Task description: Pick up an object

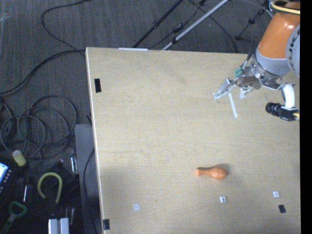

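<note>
A small orange, gourd-shaped object (212, 172) lies on its side on the tan bench top (156, 126), toward the front right, with its narrow end pointing left. My gripper (226, 104) hangs at the upper right, well behind the orange object and apart from it. Its two thin pale fingers (233, 107) are spread open with nothing between them. The orange band of the arm (277, 35) rises above the wrist at the right edge.
Small square markers (223, 199) dot the bench's front right, and a black tag (97, 85) sits near its left edge. Cables (39, 126) and tools lie on the floor to the left. Tripod legs (204, 11) stand behind the bench.
</note>
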Motion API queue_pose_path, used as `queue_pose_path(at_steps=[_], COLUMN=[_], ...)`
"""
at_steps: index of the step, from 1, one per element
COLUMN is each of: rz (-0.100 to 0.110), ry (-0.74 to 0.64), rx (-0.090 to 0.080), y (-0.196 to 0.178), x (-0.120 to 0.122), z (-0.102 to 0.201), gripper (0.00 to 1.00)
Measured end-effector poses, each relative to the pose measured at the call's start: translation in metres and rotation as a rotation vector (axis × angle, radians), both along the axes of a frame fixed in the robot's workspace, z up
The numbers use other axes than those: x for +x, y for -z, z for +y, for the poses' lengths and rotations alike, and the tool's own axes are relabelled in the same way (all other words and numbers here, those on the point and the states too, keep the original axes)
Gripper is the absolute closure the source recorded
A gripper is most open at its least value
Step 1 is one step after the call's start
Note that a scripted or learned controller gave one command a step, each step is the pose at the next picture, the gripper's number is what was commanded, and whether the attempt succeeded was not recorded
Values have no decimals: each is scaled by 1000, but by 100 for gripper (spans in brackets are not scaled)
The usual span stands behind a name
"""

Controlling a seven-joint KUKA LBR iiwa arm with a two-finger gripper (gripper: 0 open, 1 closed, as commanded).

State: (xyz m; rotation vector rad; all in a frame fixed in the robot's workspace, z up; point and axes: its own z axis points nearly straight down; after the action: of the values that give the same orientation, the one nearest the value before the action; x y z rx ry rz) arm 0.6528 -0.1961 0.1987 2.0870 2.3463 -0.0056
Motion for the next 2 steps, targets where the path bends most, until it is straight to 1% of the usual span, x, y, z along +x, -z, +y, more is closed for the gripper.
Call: queue_pose_path(at_steps=[1, 2], rz=[0, 0], ry=[-206, -206], rx=[2, 2], y=[115, 115], x=[16, 16], z=[1, 1], gripper=[0, 0])
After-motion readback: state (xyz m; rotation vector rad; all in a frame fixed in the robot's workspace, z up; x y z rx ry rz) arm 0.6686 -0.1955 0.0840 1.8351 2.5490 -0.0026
